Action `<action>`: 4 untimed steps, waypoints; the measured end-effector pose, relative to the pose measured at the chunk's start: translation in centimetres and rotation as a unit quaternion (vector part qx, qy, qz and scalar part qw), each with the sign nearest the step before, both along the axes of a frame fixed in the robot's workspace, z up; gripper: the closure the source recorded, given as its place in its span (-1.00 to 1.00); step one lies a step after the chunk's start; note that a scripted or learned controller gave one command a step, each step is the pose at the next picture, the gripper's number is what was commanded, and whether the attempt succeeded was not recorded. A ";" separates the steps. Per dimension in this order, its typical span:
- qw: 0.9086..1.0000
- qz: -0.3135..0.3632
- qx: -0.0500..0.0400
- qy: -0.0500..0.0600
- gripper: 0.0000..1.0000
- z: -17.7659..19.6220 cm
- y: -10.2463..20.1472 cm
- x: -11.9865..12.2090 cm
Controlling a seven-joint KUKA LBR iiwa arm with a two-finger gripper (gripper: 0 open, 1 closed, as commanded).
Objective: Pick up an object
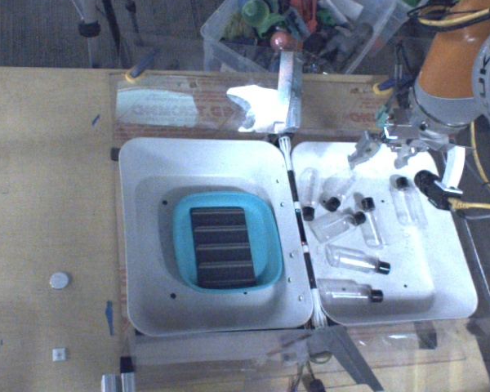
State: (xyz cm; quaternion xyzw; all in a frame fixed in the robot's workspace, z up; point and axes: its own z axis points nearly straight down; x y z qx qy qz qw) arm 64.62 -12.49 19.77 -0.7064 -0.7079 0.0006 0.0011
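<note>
Camera view, gripper (408, 147) blurred, clear vials (355, 260) faint

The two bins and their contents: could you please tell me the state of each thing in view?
Left bin: holds a blue tray.
Blue tray: lying flat, with a dark ribbed insert inside.
Right bin: holds several clear vials.
Vials: lying on their sides, scattered, black caps on.
Gripper: above the right bin's far edge, nothing seen between its fingers.

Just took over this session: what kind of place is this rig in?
Probably a robotics lab: two white bins on a bench, clear vials for picking, and a tub of toys behind.
</note>
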 end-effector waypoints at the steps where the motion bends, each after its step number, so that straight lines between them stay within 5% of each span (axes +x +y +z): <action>1: 1.000 0.020 0.000 -0.004 -1.00 -11.0 0.0 -6.2; 2: 1.000 0.019 -0.001 -0.008 1.00 -9.8 -0.1 -6.1; 3: 1.000 0.019 -0.001 -0.008 -1.00 -9.8 -0.1 -6.1; 4: 1.000 -0.002 0.001 -0.004 -1.00 -11.0 -1.6 -7.9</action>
